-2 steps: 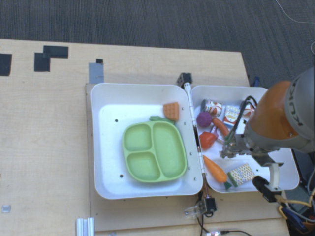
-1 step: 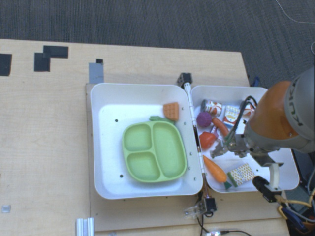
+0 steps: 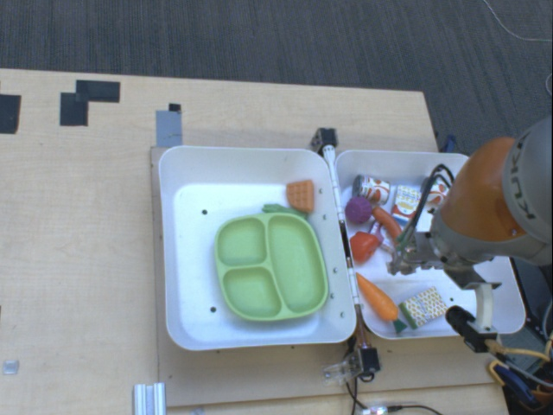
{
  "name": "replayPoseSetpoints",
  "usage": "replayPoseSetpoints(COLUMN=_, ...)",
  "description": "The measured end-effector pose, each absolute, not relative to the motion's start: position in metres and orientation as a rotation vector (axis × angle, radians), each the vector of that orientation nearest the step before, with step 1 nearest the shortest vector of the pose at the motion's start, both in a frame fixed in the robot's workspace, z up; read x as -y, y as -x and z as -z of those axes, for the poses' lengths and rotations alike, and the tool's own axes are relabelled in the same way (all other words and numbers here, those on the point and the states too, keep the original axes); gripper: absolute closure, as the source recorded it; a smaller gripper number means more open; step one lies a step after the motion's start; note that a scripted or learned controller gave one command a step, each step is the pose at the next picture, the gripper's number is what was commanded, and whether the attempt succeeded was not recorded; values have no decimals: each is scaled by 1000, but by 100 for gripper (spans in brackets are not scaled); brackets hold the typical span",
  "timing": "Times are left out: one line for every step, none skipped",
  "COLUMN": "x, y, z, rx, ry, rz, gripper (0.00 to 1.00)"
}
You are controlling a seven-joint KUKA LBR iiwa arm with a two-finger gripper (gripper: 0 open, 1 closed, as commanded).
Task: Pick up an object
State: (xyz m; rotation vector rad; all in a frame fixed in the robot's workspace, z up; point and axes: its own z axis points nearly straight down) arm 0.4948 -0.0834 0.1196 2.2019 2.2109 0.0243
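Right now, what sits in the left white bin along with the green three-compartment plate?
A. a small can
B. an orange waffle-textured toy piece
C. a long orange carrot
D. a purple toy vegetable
B: the orange waffle-textured toy piece lies at the far right corner of the left white bin, just beyond the green three-compartment plate; the other three things lie in the right white bin.

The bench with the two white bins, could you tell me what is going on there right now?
The grey and orange arm reaches in over the right bin, its gripper low among toy foods: a purple piece, a red piece, a carrot and a small can. Nothing is visibly held. The left bin holds a green divided plate and an orange waffle-like piece.
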Motion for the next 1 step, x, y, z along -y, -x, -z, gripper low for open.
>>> replayPoseSetpoints(x=83, y=-495, z=-120, rx=-2211, ry=-2202, rz=-24, gripper=0)
